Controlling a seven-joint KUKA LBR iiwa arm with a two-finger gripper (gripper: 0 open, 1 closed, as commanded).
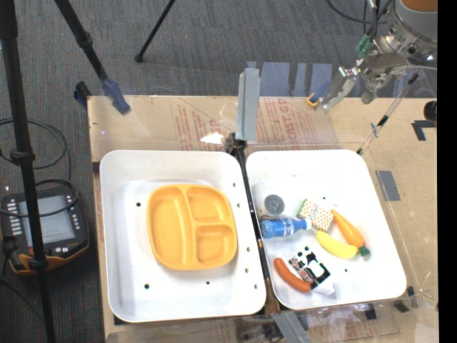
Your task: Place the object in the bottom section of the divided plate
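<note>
A robotics lab or test cell, seen from above. A bench (178,120) covered in taped clear sheeting holds two white bins (121,191) side by side, one with a yellow plate (191,226), the other with toy food (335,245) and small props, and a grey robot arm (400,34) reaches in at the top right. Black tripod legs (78,34) stand on grey carpet (214,27) around the bench, and a handheld control pendant (43,227) with a screen and cables lies on the floor at the left.
</note>
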